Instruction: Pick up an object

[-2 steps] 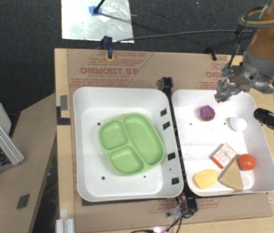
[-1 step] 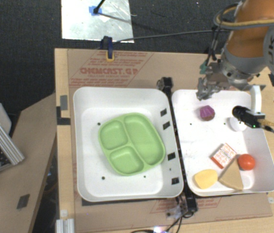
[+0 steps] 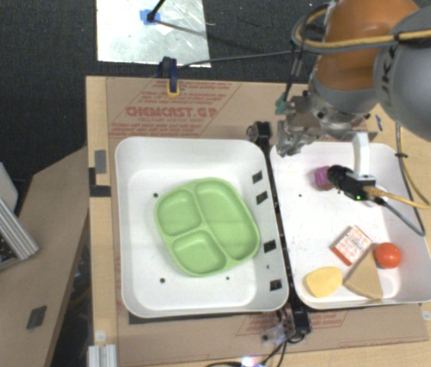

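My gripper (image 3: 289, 144) hangs over the far left corner of the right bin (image 3: 414, 228), under the grey wrist with its orange band. A small purple object (image 3: 322, 177) lies just to its right on the bin floor, apart from it. Toward the bin's near end lie a small orange and white box (image 3: 351, 244), a red tomato-like ball (image 3: 387, 255), a yellow rounded piece (image 3: 323, 281) and a tan wedge (image 3: 364, 282). I see nothing held at the gripper.
The left bin (image 3: 135, 205) holds a green divided plate (image 3: 205, 225). A raised divider (image 3: 270, 205) with black clips separates the two bins. Cardboard (image 3: 177, 105) lies behind the bins, and the arm's bulk covers the far right.
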Robot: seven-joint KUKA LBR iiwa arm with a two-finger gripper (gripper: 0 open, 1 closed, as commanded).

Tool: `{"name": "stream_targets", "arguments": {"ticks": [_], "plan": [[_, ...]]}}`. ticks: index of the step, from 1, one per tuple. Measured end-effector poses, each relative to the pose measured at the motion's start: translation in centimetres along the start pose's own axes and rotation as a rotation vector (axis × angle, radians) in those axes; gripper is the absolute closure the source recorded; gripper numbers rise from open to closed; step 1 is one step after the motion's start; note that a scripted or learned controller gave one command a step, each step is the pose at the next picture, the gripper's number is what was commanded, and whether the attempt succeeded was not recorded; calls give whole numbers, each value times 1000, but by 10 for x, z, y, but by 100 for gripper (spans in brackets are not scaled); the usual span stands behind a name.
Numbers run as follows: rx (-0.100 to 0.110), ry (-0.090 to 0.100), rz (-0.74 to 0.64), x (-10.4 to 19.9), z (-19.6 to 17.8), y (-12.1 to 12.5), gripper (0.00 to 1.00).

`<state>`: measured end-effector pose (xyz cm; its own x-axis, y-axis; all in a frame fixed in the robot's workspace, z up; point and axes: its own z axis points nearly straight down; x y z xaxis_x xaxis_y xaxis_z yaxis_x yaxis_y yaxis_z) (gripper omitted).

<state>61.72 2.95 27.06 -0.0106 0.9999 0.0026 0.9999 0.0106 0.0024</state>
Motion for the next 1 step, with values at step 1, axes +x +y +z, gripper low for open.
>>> {"name": "stream_targets", "arguments": {"ticks": [1], "plan": [[0,-1,2,44,9,14,100]]}}
